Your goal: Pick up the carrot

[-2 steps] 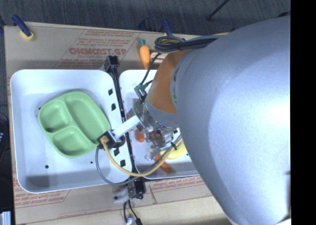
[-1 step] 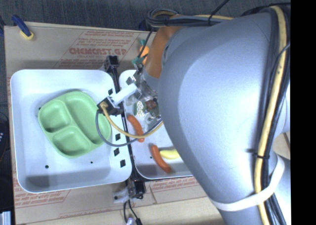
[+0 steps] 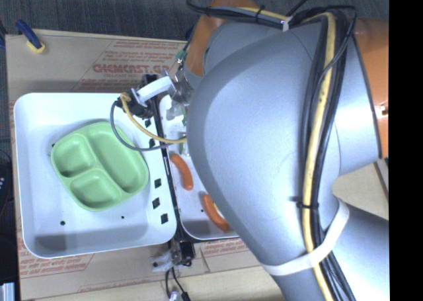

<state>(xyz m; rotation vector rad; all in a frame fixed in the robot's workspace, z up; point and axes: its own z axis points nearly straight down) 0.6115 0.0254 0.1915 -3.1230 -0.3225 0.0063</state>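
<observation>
Two orange elongated pieces lie in the right bin (image 3: 198, 232) close to its left wall. One (image 3: 180, 169) is reddish orange, and the other (image 3: 213, 210) sits nearer the front, partly under the arm. I cannot tell which of them is the carrot. The grey arm (image 3: 277, 141) covers most of the right bin. My gripper (image 3: 170, 98) hangs over the back of the wall between the bins, with a white bracket and looping cables (image 3: 135, 118) around it. It is well behind both orange pieces and apart from them.
A green divided plate (image 3: 99, 164) lies in the left bin (image 3: 39, 227). The wall between the bins (image 3: 168, 187) runs just left of the orange pieces. A blue and yellow object (image 3: 30, 36) lies on the bench at the back left.
</observation>
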